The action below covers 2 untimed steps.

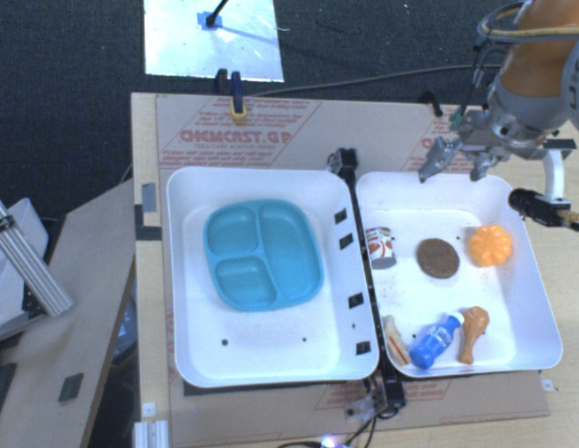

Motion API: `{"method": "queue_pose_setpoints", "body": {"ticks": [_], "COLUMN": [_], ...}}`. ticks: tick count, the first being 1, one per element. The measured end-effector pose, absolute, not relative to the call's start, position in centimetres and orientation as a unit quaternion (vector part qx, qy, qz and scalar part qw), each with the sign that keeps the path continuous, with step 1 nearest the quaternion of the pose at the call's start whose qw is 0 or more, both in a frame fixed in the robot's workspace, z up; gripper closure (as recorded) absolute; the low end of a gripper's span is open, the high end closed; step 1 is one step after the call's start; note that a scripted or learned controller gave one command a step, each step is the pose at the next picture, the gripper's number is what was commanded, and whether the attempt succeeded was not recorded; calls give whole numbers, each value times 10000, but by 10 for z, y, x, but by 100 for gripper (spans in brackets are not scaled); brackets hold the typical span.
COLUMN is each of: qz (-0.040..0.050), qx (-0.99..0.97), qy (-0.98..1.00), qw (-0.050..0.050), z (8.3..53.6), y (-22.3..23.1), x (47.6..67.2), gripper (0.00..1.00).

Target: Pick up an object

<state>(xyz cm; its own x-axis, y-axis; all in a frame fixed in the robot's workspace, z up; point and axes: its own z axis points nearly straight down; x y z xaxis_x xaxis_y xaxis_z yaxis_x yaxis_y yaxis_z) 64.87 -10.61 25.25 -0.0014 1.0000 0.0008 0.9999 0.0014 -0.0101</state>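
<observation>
Gripper (455, 163) hangs over far edge of right bin (535, 299), fingers spread apart w/ nothing btwn them. Orange pumpkin (490, 245) lies in that bin nearer the camera, well apart from gripper; brown disc (439, 258) just beside it.

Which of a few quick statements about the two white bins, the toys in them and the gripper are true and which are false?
1. The blue divided plastic plate lies in the left white bin. True.
2. The two-finger gripper holds the orange pumpkin-shaped toy. False: the pumpkin lies in the right white bin, apart from the open gripper above the bin's far rim.
3. The round brown cookie-like disc lies between the small red-and-white can and the pumpkin. True.
4. The blue plastic bottle stands upright on the plate. False: it lies on its side in the right bin, beside the tan drumstick toy.
</observation>
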Motion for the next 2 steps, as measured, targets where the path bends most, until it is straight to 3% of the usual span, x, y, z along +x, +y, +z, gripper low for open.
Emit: {"method": "queue_pose_setpoints", "body": {"ticks": [1,2], "qz": [-4,6], "qx": [-7060,-7063], "qy": [-7082,-7080], "qw": [-8,3], "z": [260,218], "y": [-106,-105], "x": [651,653], "gripper": [0,0]}}
